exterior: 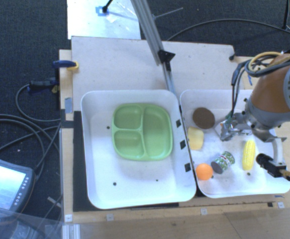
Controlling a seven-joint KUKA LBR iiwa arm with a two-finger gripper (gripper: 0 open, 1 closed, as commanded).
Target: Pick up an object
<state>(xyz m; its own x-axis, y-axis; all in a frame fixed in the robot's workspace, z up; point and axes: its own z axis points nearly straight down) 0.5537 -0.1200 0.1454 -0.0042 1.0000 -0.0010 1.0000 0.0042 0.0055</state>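
Pincer (228, 131), part-hidden by the wrist, hovers near the can (223, 162); its grip state unreadable.

Right bin holds a brown round disc (203, 117), pale yellow block (196, 139), orange ball (204, 171), tilted small can (223, 162), and corn cob (248, 154).

Glossy white plastic bins (135, 195), smooth matt green plastic tray (142, 132), shiny metal can (223, 162), pale matt wooden bench (110, 63)
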